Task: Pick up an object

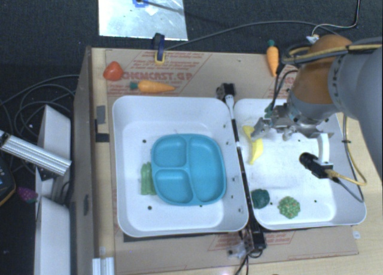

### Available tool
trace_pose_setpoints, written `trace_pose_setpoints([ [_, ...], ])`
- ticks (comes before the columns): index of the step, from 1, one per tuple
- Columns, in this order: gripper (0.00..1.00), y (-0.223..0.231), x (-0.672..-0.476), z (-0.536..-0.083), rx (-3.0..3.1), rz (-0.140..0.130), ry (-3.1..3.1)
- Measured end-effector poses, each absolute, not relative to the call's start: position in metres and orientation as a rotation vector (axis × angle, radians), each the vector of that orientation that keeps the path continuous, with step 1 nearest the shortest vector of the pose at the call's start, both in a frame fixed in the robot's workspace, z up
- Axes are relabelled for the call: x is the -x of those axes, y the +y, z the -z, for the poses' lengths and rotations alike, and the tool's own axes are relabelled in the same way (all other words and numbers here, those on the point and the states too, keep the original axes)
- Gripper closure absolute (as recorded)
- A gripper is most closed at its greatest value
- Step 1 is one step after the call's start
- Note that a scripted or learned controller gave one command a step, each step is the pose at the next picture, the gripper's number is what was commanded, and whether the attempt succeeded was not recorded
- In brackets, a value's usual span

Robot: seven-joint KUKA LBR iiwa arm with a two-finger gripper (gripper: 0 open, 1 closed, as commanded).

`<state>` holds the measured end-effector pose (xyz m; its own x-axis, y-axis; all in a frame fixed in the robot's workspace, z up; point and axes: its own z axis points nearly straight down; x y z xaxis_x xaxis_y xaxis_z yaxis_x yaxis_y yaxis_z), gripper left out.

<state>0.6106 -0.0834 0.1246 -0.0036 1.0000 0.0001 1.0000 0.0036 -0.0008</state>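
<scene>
now the end effector (262,125) is hanging low over the right bin (344,211), just beside the yellow banana (255,146) lying near that bin's left wall; i cannot tell how it is set. a dark green object (260,198) and a light green object (289,207) are sitting near the front. the left bin (128,118) is carrying a blue divided plate (188,168).

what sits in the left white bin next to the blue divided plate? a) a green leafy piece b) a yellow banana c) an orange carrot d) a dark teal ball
a: a green leafy piece lies against the left edge of the blue divided plate in the left white bin.
</scene>
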Motion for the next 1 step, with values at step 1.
trace_pose_setpoints([
  [1, 0.00, -0.0905, -0.6126, -0.0837, 2.220, -0.001, -2.223],
])
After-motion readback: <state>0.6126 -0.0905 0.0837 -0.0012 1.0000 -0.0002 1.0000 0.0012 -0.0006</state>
